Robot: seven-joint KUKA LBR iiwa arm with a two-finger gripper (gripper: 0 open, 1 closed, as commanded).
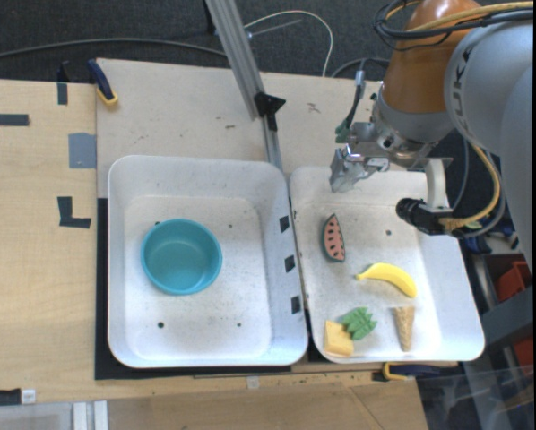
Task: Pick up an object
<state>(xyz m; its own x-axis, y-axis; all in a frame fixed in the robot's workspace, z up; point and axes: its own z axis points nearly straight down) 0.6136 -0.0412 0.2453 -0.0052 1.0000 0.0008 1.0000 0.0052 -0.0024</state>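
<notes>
My gripper (344, 179) hangs over the far edge of the right bin (447, 267), its fingers close together with nothing between them. Below it in that bin lies a watermelon slice (333, 237). A banana (389, 278) rests nearer the middle. Along the near edge sit a green leafy piece (359, 322), a yellow cheese wedge (337, 339) and an ice cream cone (403, 326). A blue bowl (181, 255) stands in the left bin (134, 195).
A slanted metal pole (241, 56) crosses the bench behind the bins. Black cables (456, 218) loop at the right beside the arm. A yellow-tipped clamp (102, 83) lies at the back left of the board.
</notes>
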